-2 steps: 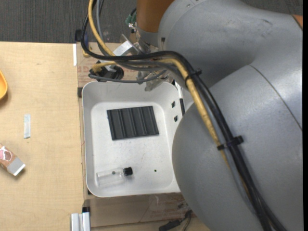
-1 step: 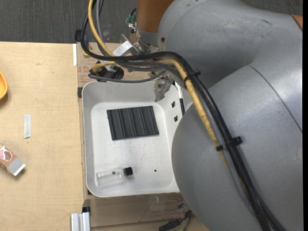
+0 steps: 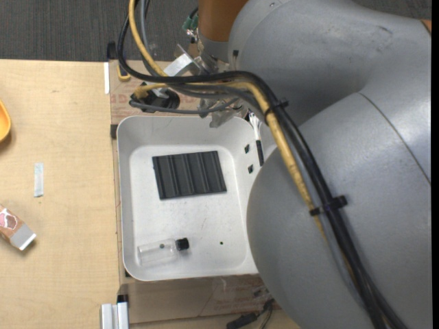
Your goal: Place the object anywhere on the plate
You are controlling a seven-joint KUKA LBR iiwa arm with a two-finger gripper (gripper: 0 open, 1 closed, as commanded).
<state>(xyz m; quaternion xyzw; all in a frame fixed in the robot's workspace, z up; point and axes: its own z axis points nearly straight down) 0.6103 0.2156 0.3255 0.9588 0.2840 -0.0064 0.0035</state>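
A small clear vial with a black cap (image 3: pixel 163 249) lies on its side near the front left corner of the white bin (image 3: pixel 130 184). A dark grey ribbed rectangular plate (image 3: pixel 189 174) lies flat in the bin's back half, apart from the vial. My gripper (image 3: pixel 221 110) hangs at the bin's back rim, beyond the plate and far from the vial. It is partly hidden by the cables and by the arm's grey body. Nothing shows in its grasp.
The bulky grey arm (image 3: pixel 343 149) covers the right side of the view and the bin's right part. Yellow and black cables (image 3: pixel 288 136) run along it. On the wooden bench to the left lie an orange object (image 3: pixel 3 123), a small pale strip (image 3: pixel 38 180) and a wrapped item (image 3: pixel 15 230).
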